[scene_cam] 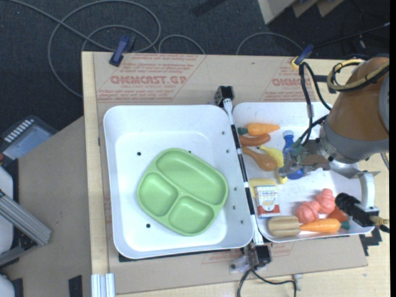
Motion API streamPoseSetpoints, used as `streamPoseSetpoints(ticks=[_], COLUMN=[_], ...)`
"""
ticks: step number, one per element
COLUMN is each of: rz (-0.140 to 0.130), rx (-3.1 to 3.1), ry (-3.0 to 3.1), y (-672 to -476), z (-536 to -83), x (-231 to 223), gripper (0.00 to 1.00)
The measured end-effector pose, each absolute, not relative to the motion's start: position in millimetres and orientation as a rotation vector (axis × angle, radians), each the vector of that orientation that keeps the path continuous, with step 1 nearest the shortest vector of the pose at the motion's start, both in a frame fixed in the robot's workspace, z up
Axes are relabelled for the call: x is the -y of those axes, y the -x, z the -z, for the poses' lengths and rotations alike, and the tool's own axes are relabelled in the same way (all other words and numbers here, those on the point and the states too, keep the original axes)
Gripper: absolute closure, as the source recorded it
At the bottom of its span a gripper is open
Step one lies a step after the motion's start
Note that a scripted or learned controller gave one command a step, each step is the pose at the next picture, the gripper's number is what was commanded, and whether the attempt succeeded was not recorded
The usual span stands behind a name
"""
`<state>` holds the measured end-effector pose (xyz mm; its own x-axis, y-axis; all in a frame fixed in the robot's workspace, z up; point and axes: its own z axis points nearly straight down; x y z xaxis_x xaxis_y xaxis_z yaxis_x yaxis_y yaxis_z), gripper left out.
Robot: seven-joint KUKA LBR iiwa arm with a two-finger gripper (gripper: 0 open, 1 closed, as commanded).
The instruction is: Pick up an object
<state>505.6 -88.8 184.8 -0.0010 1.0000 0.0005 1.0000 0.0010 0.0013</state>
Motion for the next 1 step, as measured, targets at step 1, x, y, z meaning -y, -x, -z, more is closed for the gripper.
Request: streamPoseSetpoints(ticks=[1], rz=[-0.001], rx=[-2.222], ry=[-2.22], y=[-499.6], z=[-209.3], x=[28.7], gripper=[1.0])
